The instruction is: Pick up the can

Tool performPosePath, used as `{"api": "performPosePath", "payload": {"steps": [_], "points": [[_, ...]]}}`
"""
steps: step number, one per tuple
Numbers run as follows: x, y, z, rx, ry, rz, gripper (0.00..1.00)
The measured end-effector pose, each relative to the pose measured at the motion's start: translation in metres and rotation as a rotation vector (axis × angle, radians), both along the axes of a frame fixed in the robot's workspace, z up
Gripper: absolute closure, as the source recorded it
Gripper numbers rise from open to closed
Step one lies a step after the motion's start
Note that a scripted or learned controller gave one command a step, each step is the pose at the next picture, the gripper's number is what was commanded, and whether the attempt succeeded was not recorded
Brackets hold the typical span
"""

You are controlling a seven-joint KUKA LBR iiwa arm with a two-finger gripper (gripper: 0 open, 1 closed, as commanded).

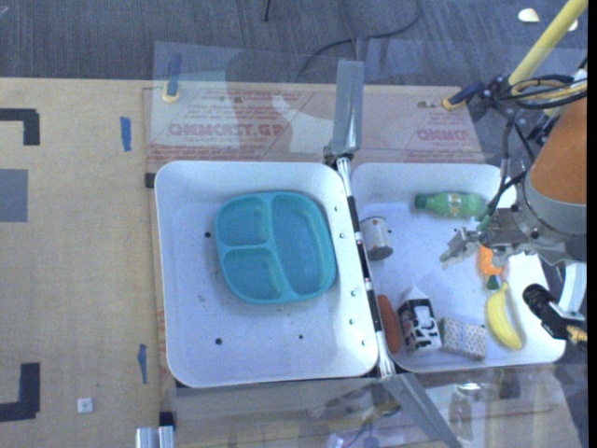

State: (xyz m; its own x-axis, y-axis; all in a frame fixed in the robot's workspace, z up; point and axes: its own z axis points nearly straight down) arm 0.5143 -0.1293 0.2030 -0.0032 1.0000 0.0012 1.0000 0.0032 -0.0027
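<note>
Cardboard-covered bench (75, 250), two white bins side by side. Can (376, 237) seen lying in right bin (401, 180), near divider. Gripper (457, 247) positioned well right of can, fingers apart, nothing held. Can judged light, rigid, smooth; grasp advised across cylindrical body.

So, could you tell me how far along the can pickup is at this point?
Nothing looks done: the can lies on the right bin floor near the divider. In hand: the gripper hangs over that bin, right of the can, gripping nothing. Left: reaching the can, closing on it, lifting.
</note>
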Motion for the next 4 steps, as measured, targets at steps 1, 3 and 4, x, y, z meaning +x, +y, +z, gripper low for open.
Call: {"api": "performPosePath", "payload": {"steps": [1, 3, 4], "points": [[0.045, 0.029, -0.114, -0.002, -0.013, 0.108, 0.00], [0.075, 0.030, -0.114, -0.005, -0.014, 0.521, 0.00], [0.089, -0.029, 0.034, -0.002, -0.005, 0.425, 0.00]]}}
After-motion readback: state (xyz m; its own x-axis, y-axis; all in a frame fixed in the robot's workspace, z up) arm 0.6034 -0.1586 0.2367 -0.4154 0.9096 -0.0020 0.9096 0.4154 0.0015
